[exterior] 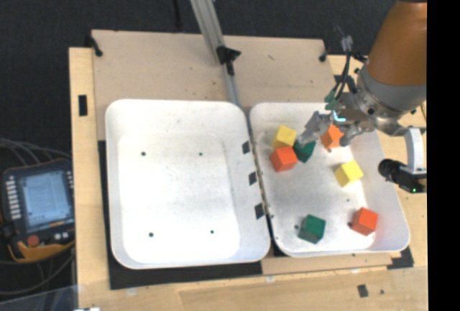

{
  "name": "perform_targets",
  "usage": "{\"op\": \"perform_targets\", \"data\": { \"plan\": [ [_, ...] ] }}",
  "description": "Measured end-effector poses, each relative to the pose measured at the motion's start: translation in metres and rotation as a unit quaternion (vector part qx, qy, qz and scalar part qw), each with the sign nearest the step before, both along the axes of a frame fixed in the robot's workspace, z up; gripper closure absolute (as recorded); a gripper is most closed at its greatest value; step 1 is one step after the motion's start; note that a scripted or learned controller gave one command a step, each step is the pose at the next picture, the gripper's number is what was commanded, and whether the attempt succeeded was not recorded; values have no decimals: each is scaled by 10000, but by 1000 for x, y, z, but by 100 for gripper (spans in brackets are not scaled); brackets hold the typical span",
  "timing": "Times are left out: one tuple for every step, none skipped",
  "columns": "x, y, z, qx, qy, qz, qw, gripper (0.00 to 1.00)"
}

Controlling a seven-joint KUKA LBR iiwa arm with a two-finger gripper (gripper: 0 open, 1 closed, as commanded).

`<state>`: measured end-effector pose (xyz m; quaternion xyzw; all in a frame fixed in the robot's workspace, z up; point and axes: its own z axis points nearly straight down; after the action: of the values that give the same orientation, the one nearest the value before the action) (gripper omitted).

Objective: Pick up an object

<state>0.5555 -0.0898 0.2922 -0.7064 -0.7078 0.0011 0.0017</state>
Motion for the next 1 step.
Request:
{"op": "perform_targets", "data": {
  "plan": [
    [1, 0, 2, -4, -27, -11, 10000, 0]
  ]
}}
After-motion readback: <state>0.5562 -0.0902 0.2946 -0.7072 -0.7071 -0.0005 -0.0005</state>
